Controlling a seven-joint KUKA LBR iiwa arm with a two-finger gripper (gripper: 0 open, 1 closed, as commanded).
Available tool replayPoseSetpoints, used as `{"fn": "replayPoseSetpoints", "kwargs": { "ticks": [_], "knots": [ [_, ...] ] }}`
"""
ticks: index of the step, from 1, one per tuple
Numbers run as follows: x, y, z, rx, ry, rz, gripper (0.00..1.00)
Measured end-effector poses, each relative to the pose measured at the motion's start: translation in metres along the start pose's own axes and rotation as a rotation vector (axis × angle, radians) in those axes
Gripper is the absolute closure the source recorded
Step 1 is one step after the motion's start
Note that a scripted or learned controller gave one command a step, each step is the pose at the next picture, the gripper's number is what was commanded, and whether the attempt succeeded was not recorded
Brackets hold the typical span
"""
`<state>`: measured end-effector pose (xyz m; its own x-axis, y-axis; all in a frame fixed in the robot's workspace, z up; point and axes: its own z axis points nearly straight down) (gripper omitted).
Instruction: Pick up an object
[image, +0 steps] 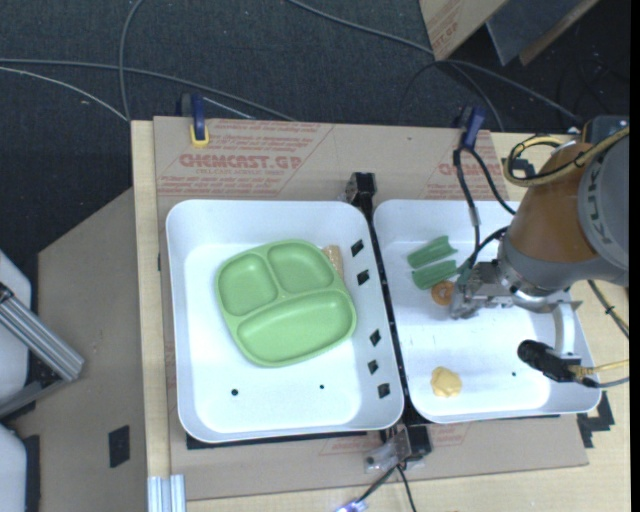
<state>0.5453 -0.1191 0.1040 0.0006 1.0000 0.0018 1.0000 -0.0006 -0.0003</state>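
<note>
Two risks, grip state unreadable: may shove orange piece (441, 293) touching gripper (466, 300) aside, or clip green block (432, 257) nearby.

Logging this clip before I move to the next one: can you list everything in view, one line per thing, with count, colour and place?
bins: 2, white, side by side on the bench; left bin, right bin
divided plate: 1, light green, three compartments, middle of the left bin
tan piece: 1, tan, at the plate's upper right edge; too small to identify
green blocks: 2, green, upper left of the right bin
orange object: 1, orange, right bin, just left of the gripper
yellow object: 1, yellow, lower part of the right bin
clamps: 2, blue and yellow, bench's far edge
arm: 1, grey with orange band, over the right bin
gripper: 1, low in the right bin
</note>
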Motion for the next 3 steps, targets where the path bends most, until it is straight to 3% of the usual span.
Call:
{"fn": "replayPoseSetpoints", "kwargs": {
  "ticks": [2,3],
  "knots": [
    [0.004,0.012,-0.116,-0.008,-0.003,-0.002,1.00],
    [0.004,0.013,-0.149,-0.005,-0.003,-0.002,1.00]
  ]
}}
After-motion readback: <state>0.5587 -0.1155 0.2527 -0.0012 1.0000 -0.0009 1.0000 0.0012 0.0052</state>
